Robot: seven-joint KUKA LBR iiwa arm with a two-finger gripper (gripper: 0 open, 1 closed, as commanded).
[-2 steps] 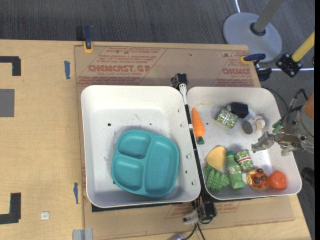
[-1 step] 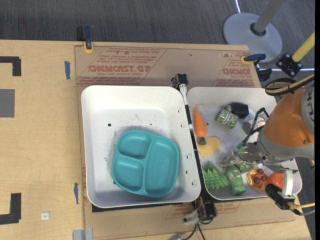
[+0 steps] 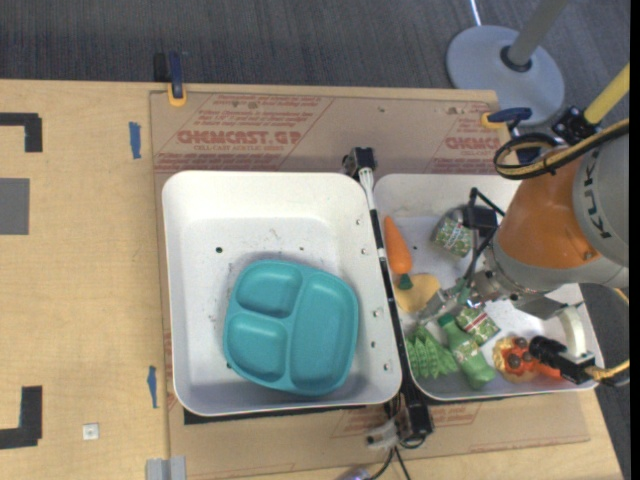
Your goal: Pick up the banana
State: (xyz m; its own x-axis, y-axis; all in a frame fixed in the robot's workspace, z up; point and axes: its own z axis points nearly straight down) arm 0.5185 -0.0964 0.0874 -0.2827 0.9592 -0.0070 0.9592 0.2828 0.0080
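Note:
The banana is a short yellow piece with a greenish tip. It lies in the right bin near the bin's left wall, just below an orange carrot. My gripper is low in the right bin, directly to the right of the banana and at its edge. I cannot make out whether it touches the fruit. The grey wrist and orange band hide the bin floor behind it.
The left bin holds a teal divided plate. Crowded round the gripper in the right bin are a green-labelled can, a green spiky toy, a green packet and an orange-red toy.

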